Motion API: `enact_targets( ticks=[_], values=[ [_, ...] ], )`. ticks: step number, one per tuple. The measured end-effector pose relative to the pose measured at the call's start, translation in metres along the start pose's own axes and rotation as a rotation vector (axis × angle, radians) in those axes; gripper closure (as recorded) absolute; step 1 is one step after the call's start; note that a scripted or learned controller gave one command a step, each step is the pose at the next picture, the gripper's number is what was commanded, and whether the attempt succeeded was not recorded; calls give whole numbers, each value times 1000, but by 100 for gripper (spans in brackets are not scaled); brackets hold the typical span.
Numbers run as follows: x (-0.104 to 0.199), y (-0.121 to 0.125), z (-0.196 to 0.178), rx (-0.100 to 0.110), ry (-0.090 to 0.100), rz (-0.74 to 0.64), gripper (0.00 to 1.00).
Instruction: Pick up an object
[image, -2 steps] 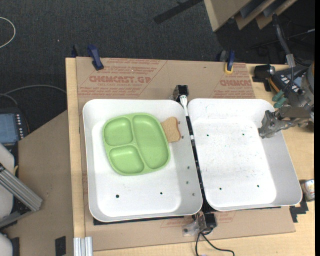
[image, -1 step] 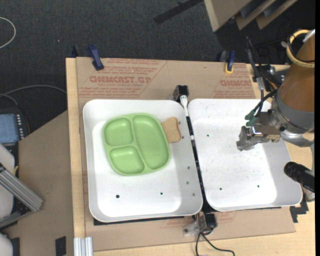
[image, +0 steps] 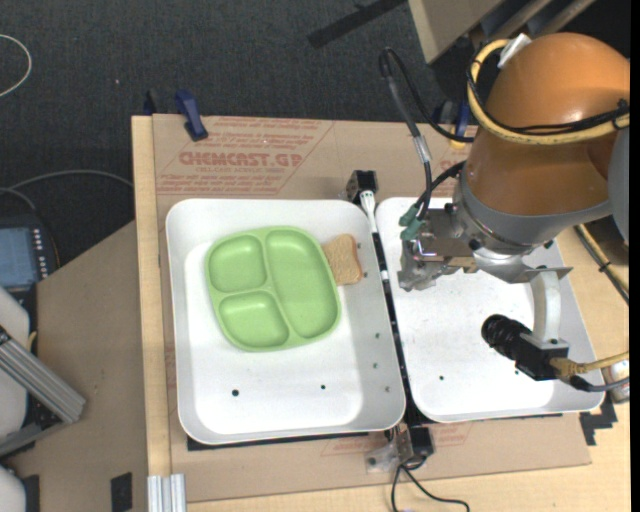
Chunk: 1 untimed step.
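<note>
Lying against the green 3-compartment plate (image: 300, 285), a tan rectangular piece (image: 344, 260)

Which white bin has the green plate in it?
The bin on the view's left, holding the plate and a tan block; the gripper is above the right bin.

1. A shallow white plastic bin on the left (image: 280, 400) sits touching a matching white bin on the right (image: 460, 385).
2. A brown cardboard sheet with red print (image: 240, 155) lies beneath both.
3. A blue clip (image: 190, 113) sits at the sheet's far edge.
</note>
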<state>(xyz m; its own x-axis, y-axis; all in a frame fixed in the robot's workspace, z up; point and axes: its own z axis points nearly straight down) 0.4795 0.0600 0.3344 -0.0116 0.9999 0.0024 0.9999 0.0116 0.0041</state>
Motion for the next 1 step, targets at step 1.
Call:
enact_targets(
  ticks=[1],
  values=[
    [19, 1, -57, -3, -1, 8, 100]
  ],
)
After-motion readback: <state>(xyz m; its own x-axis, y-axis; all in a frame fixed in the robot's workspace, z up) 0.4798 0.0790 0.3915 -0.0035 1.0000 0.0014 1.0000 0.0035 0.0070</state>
